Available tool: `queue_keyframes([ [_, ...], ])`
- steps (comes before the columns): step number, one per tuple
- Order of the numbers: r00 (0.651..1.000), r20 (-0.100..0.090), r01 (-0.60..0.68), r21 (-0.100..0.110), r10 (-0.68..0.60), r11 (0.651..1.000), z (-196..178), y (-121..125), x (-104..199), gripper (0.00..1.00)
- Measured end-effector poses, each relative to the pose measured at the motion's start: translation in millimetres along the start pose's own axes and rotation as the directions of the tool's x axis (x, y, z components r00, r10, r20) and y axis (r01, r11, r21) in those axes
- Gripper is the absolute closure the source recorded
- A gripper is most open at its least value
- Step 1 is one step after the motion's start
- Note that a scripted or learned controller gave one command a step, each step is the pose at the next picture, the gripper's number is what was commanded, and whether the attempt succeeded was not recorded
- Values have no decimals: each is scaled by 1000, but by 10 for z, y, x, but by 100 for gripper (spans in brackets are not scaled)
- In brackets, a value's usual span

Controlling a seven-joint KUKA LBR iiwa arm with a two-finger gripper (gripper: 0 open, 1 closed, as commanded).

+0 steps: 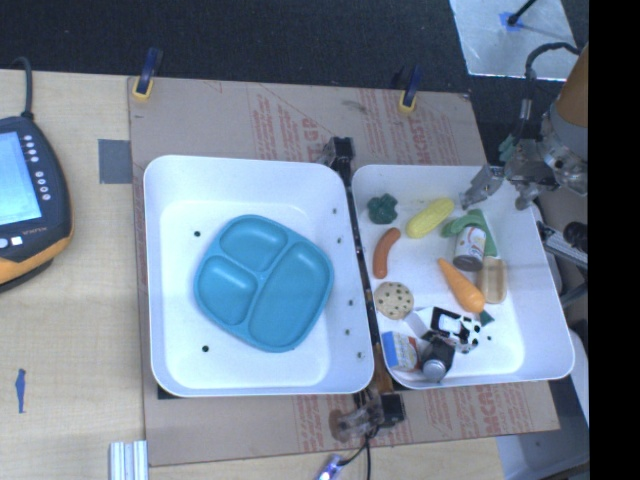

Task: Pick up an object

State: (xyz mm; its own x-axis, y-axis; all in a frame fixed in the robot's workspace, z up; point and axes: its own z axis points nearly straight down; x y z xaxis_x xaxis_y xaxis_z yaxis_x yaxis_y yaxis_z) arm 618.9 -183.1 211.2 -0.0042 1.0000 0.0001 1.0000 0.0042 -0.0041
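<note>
My gripper [500,190] hangs over the far right corner of the right bin [555,313], fingers spread and open, with nothing between them. Just below it lie a green and white can [469,244] and a yellow corn cob [430,216]. Further into the bin are a green broccoli piece [381,208], a red sausage [383,252], an orange carrot [460,283], a tan stick [492,280], a cookie [394,299], a black and white toy [462,329] and a small dark bottle [433,358].
The left bin [170,368] holds a blue divided plate [263,282]. A teach pendant [25,198] lies on the bench at far left. Two clamps [146,76] [408,90] hold the cardboard sheet at the back.
</note>
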Motion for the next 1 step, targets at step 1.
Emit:
queue_keyframes([
  [1, 1000, 0, 1, 1, -1, 1000, 1125, -241, -53, 0],
])
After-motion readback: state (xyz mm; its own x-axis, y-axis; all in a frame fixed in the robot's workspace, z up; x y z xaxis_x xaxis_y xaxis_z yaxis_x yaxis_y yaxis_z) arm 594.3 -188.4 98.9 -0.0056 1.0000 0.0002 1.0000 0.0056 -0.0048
